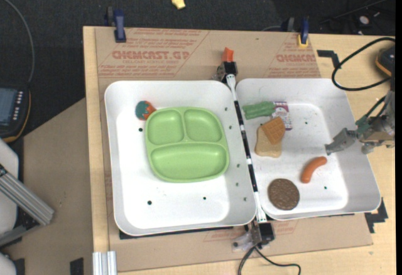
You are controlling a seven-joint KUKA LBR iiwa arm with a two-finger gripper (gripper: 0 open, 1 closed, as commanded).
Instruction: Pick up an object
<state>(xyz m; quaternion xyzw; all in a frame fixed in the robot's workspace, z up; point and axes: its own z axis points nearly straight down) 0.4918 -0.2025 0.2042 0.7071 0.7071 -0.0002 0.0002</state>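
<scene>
Gripper point(334, 144) sits at the right side of the right bin point(361, 189), low over the floor, coming in from the right edge; whether it's wide or narrow I can't tell, too small and blurred, and nothing shows as held. Closest pick candidate, by my read, is the orange-red sausage-shaped toy point(313, 169), lying at a slant just below-left of the gripper, apart from everything else w/ bare bin floor around it. That makes it the easy one: clear approach, no neighbours to knock. To do it well: centre over the middle of the sausage, turn the wrist so the closing line runs across its narrow width, not along its length, then drop straight down and close. It's rounded, so an off-centre squeeze would prob. squirt it out sideways. Other options in the same bin: the toast-like tan wedge point(272, 137) near the divider, touching or nearly touching the green bar-shaped item point(258, 110) and a small pink-white packet point(282, 113), so crowded; and the flat brown disc point(284, 193) at the near edge, prob. too low to get under. Left bin point(125, 192) holds a green divided plate point(186, 144) and a small red-teal ball point(145, 110) just beside its corner, well apart from the gripper, not worth the reach.
</scene>
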